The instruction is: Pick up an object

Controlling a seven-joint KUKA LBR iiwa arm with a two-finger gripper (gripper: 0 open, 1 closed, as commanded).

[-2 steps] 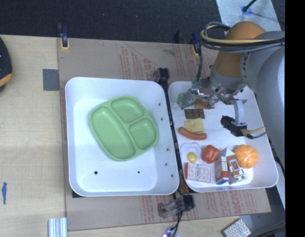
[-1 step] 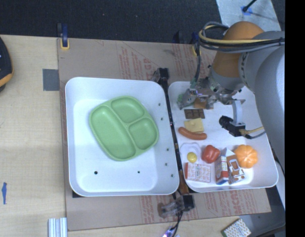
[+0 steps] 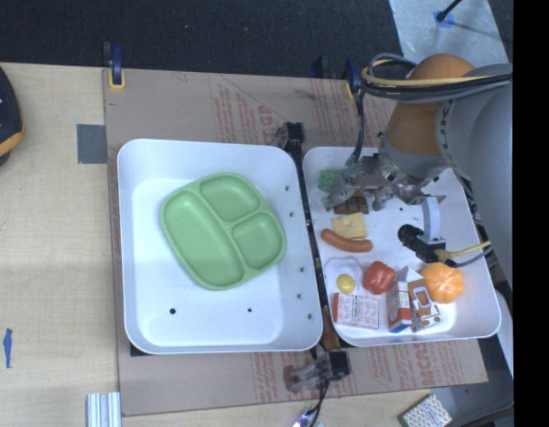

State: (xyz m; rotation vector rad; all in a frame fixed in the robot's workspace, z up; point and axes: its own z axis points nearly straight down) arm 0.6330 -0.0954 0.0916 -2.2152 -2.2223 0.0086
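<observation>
Mostly the view is a pale wooden bench [image 3: 52, 238] with a brown cardboard sheet [image 3: 212, 96] lying on it. A blue clamp [image 3: 116, 65] sits at the sheet's far edge, and a grey tape square [image 3: 92, 142] is stuck at its left. Behind the bench is a dark floor [image 3: 212, 7].

Two white bins sit side by side on the cardboard. The left bin [image 3: 141, 310] holds a green plate [image 3: 222, 229] with three sections. The right bin [image 3: 474, 323] holds toy food: a sausage [image 3: 345, 241], a yellow cheese slice [image 3: 350, 226], a red pepper [image 3: 379, 277], an orange [image 3: 443, 283] and two small cartons [image 3: 356, 310].

The grey arm [image 3: 470, 123] covers the far right corner of that bin. Its gripper [image 3: 361, 192] is low in the far end of the right bin, right by a brown piece [image 3: 349, 206] and a green thing [image 3: 331, 181]. The brown piece may be toy meat, but it is too small to be sure. I cannot tell if the gripper is spread wide or pinched together, or if it holds anything.

A black and orange device [image 3: 0, 114] is cut off by the left edge.
</observation>
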